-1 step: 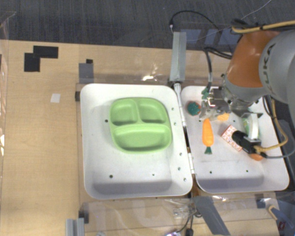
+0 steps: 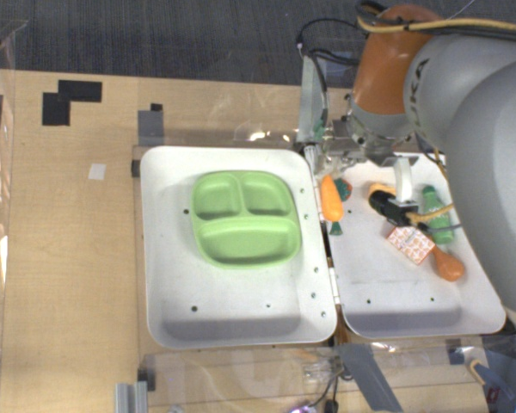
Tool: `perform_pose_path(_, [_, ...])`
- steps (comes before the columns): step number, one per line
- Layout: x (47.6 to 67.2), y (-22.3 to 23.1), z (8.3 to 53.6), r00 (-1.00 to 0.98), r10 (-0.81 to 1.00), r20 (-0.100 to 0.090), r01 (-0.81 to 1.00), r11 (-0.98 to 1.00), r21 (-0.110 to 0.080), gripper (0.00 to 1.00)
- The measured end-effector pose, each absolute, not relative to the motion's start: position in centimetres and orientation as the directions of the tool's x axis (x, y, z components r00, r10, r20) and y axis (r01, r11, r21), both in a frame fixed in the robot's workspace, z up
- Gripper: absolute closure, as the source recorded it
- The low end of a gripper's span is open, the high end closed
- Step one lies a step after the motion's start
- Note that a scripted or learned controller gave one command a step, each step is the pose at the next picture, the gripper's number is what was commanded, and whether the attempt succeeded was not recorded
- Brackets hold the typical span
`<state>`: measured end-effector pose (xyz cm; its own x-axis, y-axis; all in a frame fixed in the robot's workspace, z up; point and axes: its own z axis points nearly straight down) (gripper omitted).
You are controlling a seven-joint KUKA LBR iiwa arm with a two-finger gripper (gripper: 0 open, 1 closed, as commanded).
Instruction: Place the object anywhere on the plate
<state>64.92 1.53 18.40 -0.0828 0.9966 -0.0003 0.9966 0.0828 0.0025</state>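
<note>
A green divided plate [image 2: 243,217] lies in the left white bin [image 2: 168,299]. An orange carrot [image 2: 330,200] with a green top hangs over the wall between the two bins, just right of the plate. My gripper [image 2: 330,167] is directly above it, shut on the carrot's upper end. The carrot's lower tip overlaps the left rim of the right bin [image 2: 396,312].
In the right bin lie a red-and-white checked packet [image 2: 410,243], a green item [image 2: 435,211] and an orange-brown item [image 2: 448,267], all to the right of the carrot. The arm's bulky grey body covers the bin's far right side.
</note>
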Motion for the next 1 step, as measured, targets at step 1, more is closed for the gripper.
perform_pose_path(1, [66.49, 8.03, 18.42, -0.258, 0.966, -0.001, 0.966, 0.258, 0.003, 1.0])
